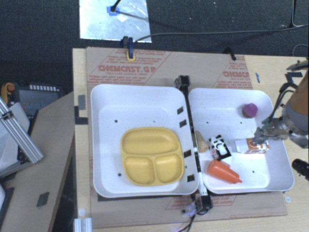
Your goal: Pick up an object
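The 2 white bins sit side by side on a bench covered with brown printed cardboard (pixel 159 64). Taking the black divider (pixel 189 144) between the bins as the landmark, the left bin (pixel 104 105) lies on its far-from-arm side and holds 1 yellow sectioned tray (pixel 151 155) with 3 compartments, resting low in the bin and close to the divider.

On the arm's side of the divider, the right bin (pixel 217 105) holds several small things. Just beside the divider lies a tan piece (pixel 201 143), and touching it or nearly so is a small black-and-white object (pixel 220 148). Below that, still near the divider, an orange carrot-shaped toy (pixel 223 171) lies tilted with its narrow end pointing away from the divider. A purple round object (pixel 249 110) sits well apart from the divider, toward the bin's upper far corner. A flat white and orange packet (pixel 252 146) lies further from the divider than the black-and-white object, near the bin's far wall.

The gripper (pixel 264 135) reaches in from the side opposite the divider and is down at the packet's edge, touching or just above it. Whether its jaws are open, closed or gripping the packet cannot be told, as the fingertips are too small and blurred.
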Tool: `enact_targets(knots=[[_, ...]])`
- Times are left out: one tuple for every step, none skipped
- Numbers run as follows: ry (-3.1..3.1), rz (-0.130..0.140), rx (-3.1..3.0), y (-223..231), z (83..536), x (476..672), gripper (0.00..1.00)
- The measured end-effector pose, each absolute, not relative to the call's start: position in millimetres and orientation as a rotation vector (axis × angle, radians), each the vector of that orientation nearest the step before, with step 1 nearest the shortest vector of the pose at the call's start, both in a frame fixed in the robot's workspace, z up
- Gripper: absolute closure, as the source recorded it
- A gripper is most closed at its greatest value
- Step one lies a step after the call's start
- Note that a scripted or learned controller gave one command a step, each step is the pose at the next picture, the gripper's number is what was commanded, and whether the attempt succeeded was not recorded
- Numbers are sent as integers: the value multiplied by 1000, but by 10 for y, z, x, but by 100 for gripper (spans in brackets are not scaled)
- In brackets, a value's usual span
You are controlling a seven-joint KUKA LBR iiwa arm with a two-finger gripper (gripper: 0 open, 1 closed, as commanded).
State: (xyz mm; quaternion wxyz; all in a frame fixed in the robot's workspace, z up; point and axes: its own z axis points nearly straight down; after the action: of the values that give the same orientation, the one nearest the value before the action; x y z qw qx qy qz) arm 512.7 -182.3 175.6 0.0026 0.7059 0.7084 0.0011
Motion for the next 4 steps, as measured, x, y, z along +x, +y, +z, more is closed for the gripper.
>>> enact_targets(knots=[[2221,6,2211,-1828,2279,5148,100],[2222,5,2210,-1874,2835,5257,100],[2225,2,2213,-1876,2892,5267,100],[2232,3,2209,-1309,2881,5394,100]])
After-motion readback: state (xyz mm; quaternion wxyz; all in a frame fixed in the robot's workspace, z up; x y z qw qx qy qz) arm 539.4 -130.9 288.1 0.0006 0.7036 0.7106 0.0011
